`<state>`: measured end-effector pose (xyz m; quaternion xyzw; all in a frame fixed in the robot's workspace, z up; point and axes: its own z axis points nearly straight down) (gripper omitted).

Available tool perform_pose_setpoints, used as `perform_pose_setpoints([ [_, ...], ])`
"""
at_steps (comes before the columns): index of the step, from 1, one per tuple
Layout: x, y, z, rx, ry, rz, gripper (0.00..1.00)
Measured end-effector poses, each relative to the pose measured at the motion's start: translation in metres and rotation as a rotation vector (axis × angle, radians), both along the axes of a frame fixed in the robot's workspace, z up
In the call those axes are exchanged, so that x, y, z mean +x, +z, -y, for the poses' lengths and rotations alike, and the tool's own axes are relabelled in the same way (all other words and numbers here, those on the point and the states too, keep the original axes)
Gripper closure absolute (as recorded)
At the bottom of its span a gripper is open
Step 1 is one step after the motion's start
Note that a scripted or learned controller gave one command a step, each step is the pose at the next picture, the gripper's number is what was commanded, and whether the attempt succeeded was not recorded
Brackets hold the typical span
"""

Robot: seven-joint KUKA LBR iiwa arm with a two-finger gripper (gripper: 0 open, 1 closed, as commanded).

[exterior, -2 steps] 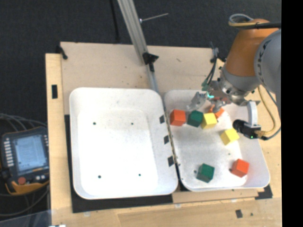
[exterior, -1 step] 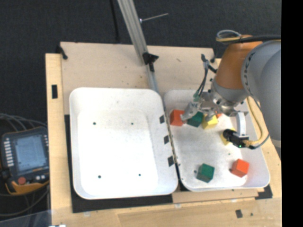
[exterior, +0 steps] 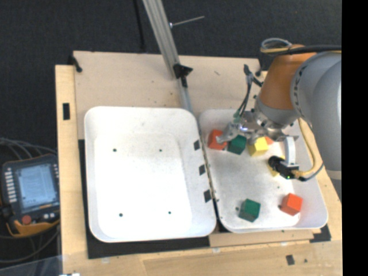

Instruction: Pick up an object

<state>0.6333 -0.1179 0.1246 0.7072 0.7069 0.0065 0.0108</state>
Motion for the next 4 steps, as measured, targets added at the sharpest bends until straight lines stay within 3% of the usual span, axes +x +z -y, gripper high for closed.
perform_pose_setpoints([
  [1, 0.002, 0.013, 0.007, -0.01, -0.008, 0.01, 1.0],
  [2, 0.004, 0.068, 0.019, 0.004, -0.002, -0.017, 1.0],
  [3, 0.006, 0.116, 0.02, 0.005, 0.003, -0.017, 1.0],
  [4, 0.006, 0.104, 0.022, 0.003, 0.002, -0.026, 1.0],
])
